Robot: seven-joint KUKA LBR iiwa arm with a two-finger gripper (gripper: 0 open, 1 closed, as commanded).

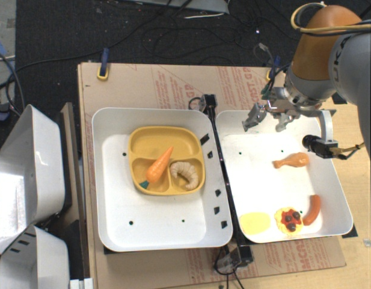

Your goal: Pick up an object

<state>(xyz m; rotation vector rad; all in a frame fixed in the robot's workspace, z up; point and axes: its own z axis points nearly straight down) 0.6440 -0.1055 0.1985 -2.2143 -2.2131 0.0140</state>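
My gripper (268, 120) hangs over the back edge of the right bin (251, 161), open, with nothing between its fingers (254, 119). An orange chicken drumstick (291, 160) lies in that bin, a little in front of and right of the gripper. Along the bin's front edge lie a yellow flat disc (255, 223), a small pizza slice with dark toppings (288, 218) and a red-orange sausage (311, 209). In the left bin (113, 221) stands a yellow divided plate (143, 142) holding a carrot (159, 165) and a pale shrimp (186, 173).
The two bins meet at a black divider strip (220, 173). The bench is brown cardboard (173, 83) with a yellow-handled clamp (103, 71) at its back left. White containers (29, 161) stand off the left side.
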